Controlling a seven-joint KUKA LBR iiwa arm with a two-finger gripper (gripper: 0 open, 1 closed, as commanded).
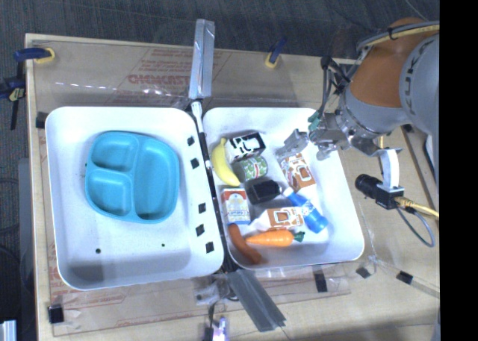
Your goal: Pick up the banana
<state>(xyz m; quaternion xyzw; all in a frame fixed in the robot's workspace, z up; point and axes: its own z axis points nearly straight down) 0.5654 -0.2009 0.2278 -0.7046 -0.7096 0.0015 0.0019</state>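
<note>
Banana is seen at the right bin's left wall, beside a can. Tool hangs above the far-right corner; its opening cannot be told. Approach should be made leftward, fingers straddling the banana's width.

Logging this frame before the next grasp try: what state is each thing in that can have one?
banana: lying at the right bin's left wall, not gripped.
gripper: above the right bin's right side, holding nothing.
blue tray: flat in the left bin, nothing in its compartments.
carrot: lying on its side near the right bin's front.
blue bottle: lying on its side.
</note>
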